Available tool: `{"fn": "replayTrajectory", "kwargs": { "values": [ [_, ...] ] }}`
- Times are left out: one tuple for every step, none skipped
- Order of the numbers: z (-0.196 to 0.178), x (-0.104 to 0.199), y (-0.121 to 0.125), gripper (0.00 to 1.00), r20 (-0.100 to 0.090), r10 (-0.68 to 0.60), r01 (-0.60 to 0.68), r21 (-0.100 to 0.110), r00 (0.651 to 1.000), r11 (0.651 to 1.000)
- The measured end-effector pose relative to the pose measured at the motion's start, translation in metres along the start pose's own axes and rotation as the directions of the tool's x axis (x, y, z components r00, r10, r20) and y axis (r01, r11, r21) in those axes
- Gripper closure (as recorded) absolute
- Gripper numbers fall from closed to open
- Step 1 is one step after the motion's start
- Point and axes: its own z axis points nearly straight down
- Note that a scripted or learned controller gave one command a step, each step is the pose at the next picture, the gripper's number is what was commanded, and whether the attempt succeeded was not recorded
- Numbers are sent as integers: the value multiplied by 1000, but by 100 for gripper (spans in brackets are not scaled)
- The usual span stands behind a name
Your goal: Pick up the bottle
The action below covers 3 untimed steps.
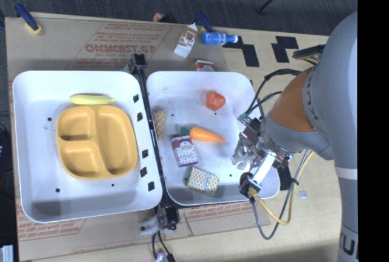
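Bottle (217, 38) well apart from fingers (242, 156)

Two white bins (36, 90), one yellow tray (96, 140), one carrot (206, 135), one bottle (217, 39).

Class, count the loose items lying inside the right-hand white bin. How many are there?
5: tomato near the back, carrot mid-bin, red packet beside it, patterned packet in front, tan item by the left wall. The arm may hide more.

Glossy white plastic bins (36, 206), matt yellow plastic tray (96, 139), cardboard-covered bench (115, 42).
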Motion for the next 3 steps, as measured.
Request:
{"fn": "replayTrajectory", "kwargs": {
  "values": [
    [0, -10, 11, 100, -1, 203, -203, -4, 979, 979],
    [0, -16, 17, 100, -2, 513, -513, -1, 859, 859],
    [-41, -15, 18, 100, -3, 476, -476, -1, 880, 880]
  ]
}}
